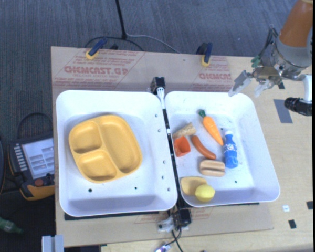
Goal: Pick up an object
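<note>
The hand (248, 87) hangs above the surface's far right corner, just beyond the far right corner of the right bin (262, 140), with its two fingers spread wide and nothing between them. The grey arm with its orange band (296, 20) rises behind it toward the right edge.

The right bin holds the toy food. A carrot (212, 128) lies at a slant near the bin's far middle, with a blue bottle (230, 150) just beside it toward the right wall. A sausage (203, 146) lies left of the bottle, and an orange block (181, 146) sits by the left wall with a tan piece (185, 130) just beyond it. A hot dog in a bun (212, 167) rests nearer the front, and a lemon (204, 192) touches a yellowish flat piece (191, 183) at the front left corner.

The left bin (68, 193) carries a yellow divided plate (104, 147) with three compartments, set toward its left side.
</note>
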You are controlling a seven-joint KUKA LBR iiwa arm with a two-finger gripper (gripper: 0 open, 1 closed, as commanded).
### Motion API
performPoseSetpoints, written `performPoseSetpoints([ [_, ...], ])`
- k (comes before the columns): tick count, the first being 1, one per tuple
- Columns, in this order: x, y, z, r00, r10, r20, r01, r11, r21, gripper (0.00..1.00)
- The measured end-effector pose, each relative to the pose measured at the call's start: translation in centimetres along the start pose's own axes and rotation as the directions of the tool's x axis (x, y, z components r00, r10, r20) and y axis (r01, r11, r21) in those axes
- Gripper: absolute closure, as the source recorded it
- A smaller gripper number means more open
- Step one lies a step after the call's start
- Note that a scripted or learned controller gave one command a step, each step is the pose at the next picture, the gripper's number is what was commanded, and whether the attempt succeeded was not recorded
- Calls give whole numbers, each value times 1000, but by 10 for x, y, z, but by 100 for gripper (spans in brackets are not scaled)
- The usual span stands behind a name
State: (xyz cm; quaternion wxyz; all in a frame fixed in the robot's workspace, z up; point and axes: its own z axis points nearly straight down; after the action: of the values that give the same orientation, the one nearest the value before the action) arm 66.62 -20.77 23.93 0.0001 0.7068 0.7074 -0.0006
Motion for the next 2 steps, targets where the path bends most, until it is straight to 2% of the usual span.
performPoseSetpoints([
  [1,56,2,130,959,-284,-1,284,959,1,0],
  [2,79,-34,144,870,-493,17,493,870,-21,0],
])
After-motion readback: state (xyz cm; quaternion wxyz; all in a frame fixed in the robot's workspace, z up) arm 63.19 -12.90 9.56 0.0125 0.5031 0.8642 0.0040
